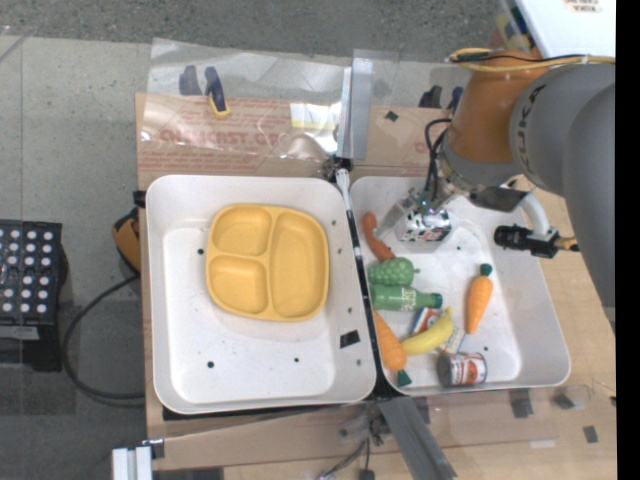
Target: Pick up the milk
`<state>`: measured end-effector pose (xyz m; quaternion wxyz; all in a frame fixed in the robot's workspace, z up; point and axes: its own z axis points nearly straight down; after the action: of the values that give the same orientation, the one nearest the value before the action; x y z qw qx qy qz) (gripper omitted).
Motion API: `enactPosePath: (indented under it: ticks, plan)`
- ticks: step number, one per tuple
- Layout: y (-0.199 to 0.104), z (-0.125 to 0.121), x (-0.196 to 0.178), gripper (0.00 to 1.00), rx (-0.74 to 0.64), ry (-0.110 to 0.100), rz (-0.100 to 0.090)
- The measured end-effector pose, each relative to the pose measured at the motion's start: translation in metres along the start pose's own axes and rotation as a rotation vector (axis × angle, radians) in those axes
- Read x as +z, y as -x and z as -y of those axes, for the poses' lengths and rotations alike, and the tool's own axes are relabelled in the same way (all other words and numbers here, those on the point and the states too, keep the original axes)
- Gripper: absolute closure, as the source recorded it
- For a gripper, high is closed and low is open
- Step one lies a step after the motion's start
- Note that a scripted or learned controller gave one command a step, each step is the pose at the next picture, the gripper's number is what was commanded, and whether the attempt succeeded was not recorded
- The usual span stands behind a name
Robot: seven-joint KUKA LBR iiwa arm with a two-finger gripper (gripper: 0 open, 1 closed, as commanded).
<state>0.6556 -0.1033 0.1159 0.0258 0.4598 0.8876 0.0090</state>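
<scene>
Milk (427,319), which I took to be the small white carton with red and blue print, lay in the near half of the right bin (524,268). It was wedged among other goods: the banana (430,339) lay across its near side, the bottle (406,299) was just beyond it, and a carton edge was hidden, so the label could not be read. The gripper (424,224) hung low over the far part of that bin, well apart from the carton; how far the claw was open could not be told, and nothing was seen held in it. The left bin (180,318) bore only the tray (268,262).

Risks you should have weighed from here:
- Wrong pick. The knobbly green item (392,271) and the bottle sat between claw and carton, so a short reach would likely have closed on one of them.
- Blocked grasp. With the banana touching the carton, a descent from above could have struck the banana or pinched both together.
- Slip. The carton lay flat and tilted; a grip on its corner would probably have let it twist free.
- Knock-on. The can (462,369) stood near and could have been toppled by a wide approach.
</scene>
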Motion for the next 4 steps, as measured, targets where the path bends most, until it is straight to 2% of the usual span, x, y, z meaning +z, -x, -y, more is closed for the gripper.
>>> enactPosePath:
  ticks: [1, 2, 3, 4]
  plan:
    - [0.008, 0.018, 0.001, 0.0, 0.349, -0.005, -0.005]
    - [0.025, 0.056, 0.001, 0.0, 0.408, -0.007, -0.003]
    - [0.048, 0.081, 0.001, 0.0, 0.329, -0.008, -0.002]
    - [0.027, 0.084, -0.001, 0.0, 0.183, -0.01, 0.01]
